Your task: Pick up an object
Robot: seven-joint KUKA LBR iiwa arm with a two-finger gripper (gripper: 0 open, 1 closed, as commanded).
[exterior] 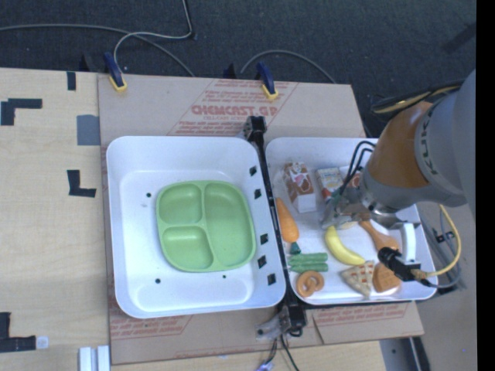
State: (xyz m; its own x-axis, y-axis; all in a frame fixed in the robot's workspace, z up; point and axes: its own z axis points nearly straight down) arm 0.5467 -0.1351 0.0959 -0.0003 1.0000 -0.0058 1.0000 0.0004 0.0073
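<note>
Nearest the lens: arm (433,153), grey with an orange band, reaching in from the right and hiding part of right bin (309,144). Set low over that bin's middle with end effector (339,207), just beside the upper tip of banana (344,246) and close under packet (330,179). Cannot tell how far open the end effector is, nor whether anything is gripped; too dark and crowded there to judge. Likeliest pick, by position: banana, lying curved on the bin floor between carrot (287,222) and an orange piece (379,238). Plenty to go wrong. Could close on the banana's narrow tip instead of its body and lose it on the lift, smooth and curved as it looks. Could catch packet or carton (299,185) at the same time, standing so near, and drag two things or tip one over. Could nudge the banana against pizza (357,275) or beans (308,263) and shove the cluster out of reach. Could also snag the yellow cable (433,267) hanging by the bin's right side. No such crowding in left bin (116,207), holding just green plate (206,226) well apart on the surface (46,207).
</note>
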